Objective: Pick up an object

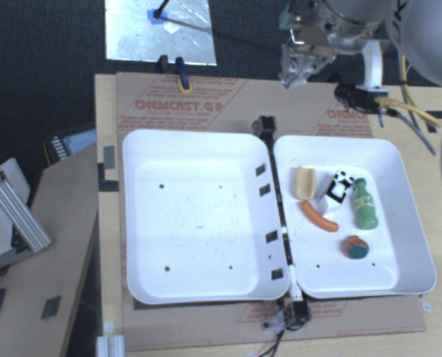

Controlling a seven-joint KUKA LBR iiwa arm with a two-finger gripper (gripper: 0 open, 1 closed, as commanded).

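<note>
White plastic, the right bin [407, 199] holds a green bottle [365, 203], orange sausage [319, 216], tan bread piece [303, 182], checkered block [340, 187] and round toy [356, 247], clustered mid-bin. The pincer [297, 69] hangs above the counter's far edge, well apart; its opening I cannot tell.

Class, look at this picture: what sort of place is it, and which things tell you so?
Most likely a robotics lab bench set up for picking trials: a robot arm's gripper hangs above two white bins, one holding toy food such as a green bottle and an orange sausage.
</note>
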